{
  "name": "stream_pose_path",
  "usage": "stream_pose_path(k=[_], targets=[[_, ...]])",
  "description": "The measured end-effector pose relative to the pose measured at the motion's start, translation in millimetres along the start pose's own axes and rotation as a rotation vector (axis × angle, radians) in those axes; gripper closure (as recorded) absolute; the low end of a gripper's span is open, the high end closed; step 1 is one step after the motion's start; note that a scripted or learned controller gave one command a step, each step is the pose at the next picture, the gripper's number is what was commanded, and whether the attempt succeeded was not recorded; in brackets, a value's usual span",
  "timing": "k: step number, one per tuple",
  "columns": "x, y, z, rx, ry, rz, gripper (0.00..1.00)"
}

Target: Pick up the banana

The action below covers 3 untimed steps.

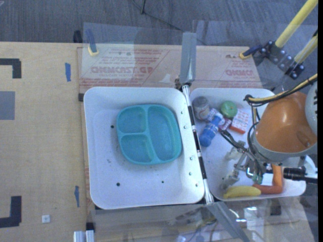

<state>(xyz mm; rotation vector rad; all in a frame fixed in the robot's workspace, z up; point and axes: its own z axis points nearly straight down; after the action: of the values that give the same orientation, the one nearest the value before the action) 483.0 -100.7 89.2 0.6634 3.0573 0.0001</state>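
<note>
So the banana is seen lying at the right bin's near edge, just below the fingers, which are spread open, nothing gripped.

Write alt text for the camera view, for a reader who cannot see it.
A grey and orange arm reaches into the right bin, its pincer just above a banana by the near wall, beside a carrot. Farther back lie a blue bottle, a can and a green lid; the left bin holds a teal divided plate.

Grey arm with broad orange band, slim metal hand
</note>
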Motion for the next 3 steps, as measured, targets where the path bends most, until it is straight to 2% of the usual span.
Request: stream_pose_path(k=[1,2,3], targets=[[-44.8,24.5,0.8,0.000,0.002,0.382,0.00],[-125.0,52.2,3.9,0.002,0.003,0.493,0.00],[-133.2,45.8,3.2,0.009,0.005,0.881,0.00]])
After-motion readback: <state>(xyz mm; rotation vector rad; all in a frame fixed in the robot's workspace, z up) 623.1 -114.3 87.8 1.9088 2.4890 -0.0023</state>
